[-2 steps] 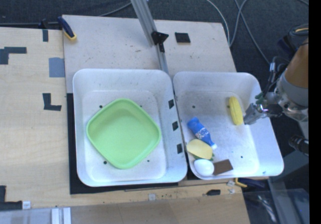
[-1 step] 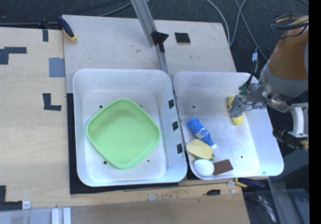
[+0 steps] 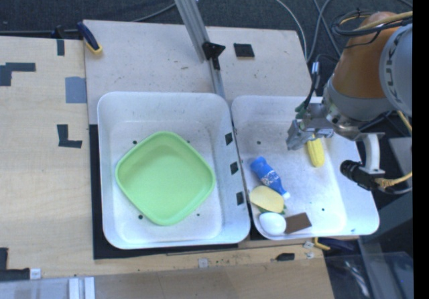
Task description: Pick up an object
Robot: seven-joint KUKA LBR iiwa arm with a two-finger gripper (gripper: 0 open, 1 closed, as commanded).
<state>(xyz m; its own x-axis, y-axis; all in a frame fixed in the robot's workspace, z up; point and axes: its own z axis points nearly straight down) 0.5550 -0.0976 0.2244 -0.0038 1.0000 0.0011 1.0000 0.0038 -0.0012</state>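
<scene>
The gripper (image 3: 303, 135) hangs low in the right bin (image 3: 348, 220), seemingly touching a yellow corn cob (image 3: 315, 153); whether it pinches is unclear.

Evenly and brightly lit from above, with no harsh glare. Soft, short shadows under the green plate (image 3: 165, 177) and along the white bin (image 3: 106, 157) walls. Slightly soft focus throughout, fine detail smeared, grainy on the desk (image 3: 40, 157). Dark, underexposed carpet at top. Mild blur on the metal pole (image 3: 191, 16).

Grey arm (image 3: 375, 70) reaching in from the right, orange-banded wrist bent down, pincer (image 3: 303, 135) lowered
</scene>
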